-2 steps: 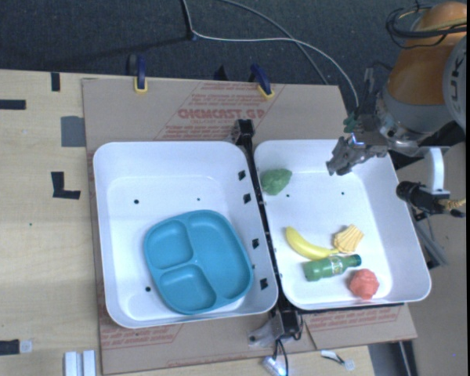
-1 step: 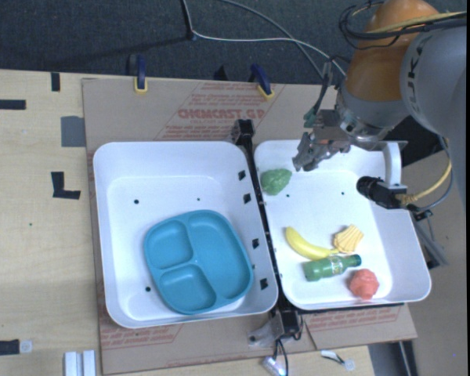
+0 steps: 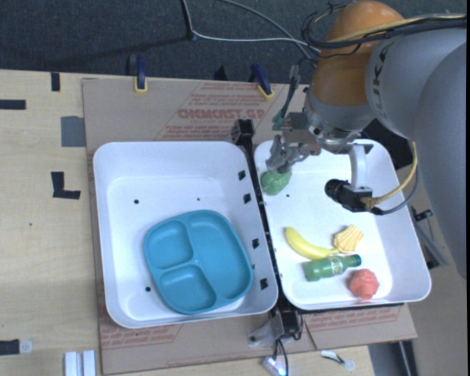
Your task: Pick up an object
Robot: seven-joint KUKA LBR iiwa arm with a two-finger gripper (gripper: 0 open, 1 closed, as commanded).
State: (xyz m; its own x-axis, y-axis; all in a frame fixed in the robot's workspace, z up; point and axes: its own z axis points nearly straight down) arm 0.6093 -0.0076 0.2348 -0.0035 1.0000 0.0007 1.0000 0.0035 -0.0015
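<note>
Right now you have the gripper point(image 3: 280, 160) down at the far left corner of the right bin point(image 3: 399, 288), directly over a small green object point(image 3: 276, 182) that lies against that bin's left wall. You can see the fingers point(image 3: 276, 160) reaching down to the top of the green lump, but from this slanted view you cannot tell whether they are apart around it or closed on it, since their tips merge with the object's upper edge. You also cannot tell whether the green object rests on the bin floor or has cleared it; it looks low, close to the floor. So judge the task as in its grasping stage: the approach looks made, the lift is not shown, and nothing confirms a hold. Other candidates lie nearer the front of the same bin: a yellow banana point(image 3: 307, 244), a pale ridged yellow piece point(image 3: 348, 239) touching the banana's right end, a green bottle point(image 3: 330, 267) lying on its side just in front of them, and a red round object point(image 3: 364, 283) beside the bottle's cap end. The left bin point(image 3: 113, 171) holds a blue divided plate point(image 3: 197, 261), well apart from the gripper. What remains, as you should read it, is a secure closure on the green object and a clean rise.
</note>
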